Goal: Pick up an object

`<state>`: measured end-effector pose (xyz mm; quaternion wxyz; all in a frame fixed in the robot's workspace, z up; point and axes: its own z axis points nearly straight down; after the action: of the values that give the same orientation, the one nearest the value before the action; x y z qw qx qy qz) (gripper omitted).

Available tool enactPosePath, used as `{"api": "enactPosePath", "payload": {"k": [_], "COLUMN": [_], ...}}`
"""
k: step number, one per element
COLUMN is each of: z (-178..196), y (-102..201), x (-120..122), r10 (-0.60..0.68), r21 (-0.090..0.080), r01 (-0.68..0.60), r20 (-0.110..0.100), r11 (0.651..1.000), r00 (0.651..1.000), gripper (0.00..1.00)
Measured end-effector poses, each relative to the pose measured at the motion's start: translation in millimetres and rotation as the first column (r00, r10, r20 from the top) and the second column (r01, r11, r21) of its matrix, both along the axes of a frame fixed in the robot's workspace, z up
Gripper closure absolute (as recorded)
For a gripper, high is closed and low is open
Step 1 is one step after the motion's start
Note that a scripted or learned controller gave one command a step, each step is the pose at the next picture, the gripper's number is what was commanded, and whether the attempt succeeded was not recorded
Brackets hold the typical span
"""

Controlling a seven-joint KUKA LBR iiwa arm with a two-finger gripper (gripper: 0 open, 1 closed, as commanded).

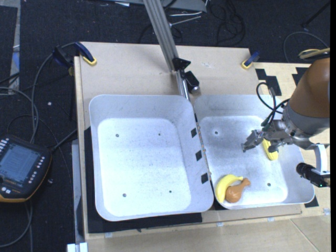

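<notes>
The arm is reaching in from 3 o'clock, and the gripper (254, 139) is hovering over the middle of the right bin (231, 121). Whether it is wide or narrow I cannot tell at this size; nothing shows between its tips.

A small yellow object (271, 151) is lying just beside the gripper, at about 4 o'clock from it, partly hidden under the wrist. A second candidate, a yellow and orange toy (232, 187), is resting near the bin's front wall, at about 7 o'clock from the gripper and well apart from it.

To do this step well, the gripper probably needs centring over one chosen object before descending. The yellow object is the nearer. The toy by the wall looks harder, since the rim may block one side.
</notes>
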<state>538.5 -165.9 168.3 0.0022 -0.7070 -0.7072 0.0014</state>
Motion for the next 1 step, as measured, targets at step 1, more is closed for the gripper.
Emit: {"api": "enactPosePath", "payload": {"k": [1], "z": [-56.3], "y": [-7.1], "x": [4.3], "r10": [-0.001], "r21": [0.0], "r01": [0.001], "r20": [0.0], "r11": [1.0], "r00": [1.0], "gripper": [0.0]}}
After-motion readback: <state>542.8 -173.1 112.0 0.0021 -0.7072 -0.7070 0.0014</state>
